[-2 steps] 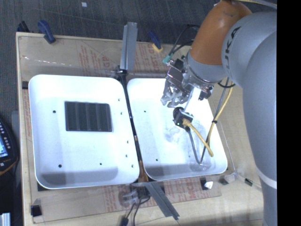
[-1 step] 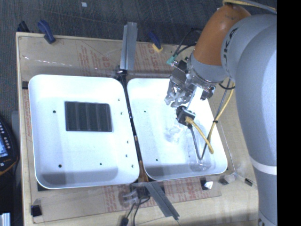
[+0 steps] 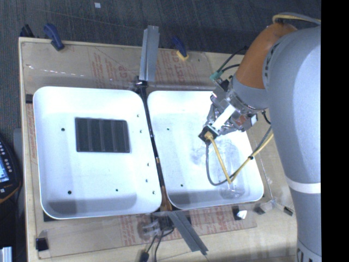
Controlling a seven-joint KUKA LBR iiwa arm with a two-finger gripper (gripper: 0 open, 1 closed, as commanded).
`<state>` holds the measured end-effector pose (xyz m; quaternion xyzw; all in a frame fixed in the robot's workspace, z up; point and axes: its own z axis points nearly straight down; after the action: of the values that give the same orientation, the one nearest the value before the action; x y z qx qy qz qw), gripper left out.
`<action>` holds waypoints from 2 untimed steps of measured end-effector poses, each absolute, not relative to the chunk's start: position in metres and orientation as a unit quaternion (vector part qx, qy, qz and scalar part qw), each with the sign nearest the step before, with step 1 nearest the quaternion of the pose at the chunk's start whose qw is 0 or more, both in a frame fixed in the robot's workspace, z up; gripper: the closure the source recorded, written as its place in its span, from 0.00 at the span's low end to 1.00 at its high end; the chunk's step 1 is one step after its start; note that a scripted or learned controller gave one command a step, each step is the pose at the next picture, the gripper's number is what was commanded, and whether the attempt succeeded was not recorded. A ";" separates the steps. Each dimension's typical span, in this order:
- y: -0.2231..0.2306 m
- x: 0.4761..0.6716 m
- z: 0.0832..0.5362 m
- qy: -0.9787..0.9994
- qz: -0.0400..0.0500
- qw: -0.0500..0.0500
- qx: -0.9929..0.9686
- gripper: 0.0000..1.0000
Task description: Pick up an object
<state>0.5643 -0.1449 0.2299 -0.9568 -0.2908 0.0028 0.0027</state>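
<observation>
Gripper (image 3: 217,123) hangs over right bin (image 3: 177,173); clear glass (image 3: 224,168) lies at its 6 o'clock. Grip state: cannot tell.

The bench (image 3: 82,64) was a pale board. The left bin (image 3: 49,100) and right bin (image 3: 174,105) sat on it side by side, edges touching, with blue clamps (image 3: 54,38) on its far edge.

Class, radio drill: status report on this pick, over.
Gripper over right bin, grasp unclear. Clear glass-like object lies in that bin, beside gripper. Dark ribbed slab in left bin, out of the way.
</observation>
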 end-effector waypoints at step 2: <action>-0.142 0.565 0.248 -0.300 0.005 0.006 -0.954 1.00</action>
<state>0.5654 -0.1424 0.2480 -0.9539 -0.3000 0.0052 0.0058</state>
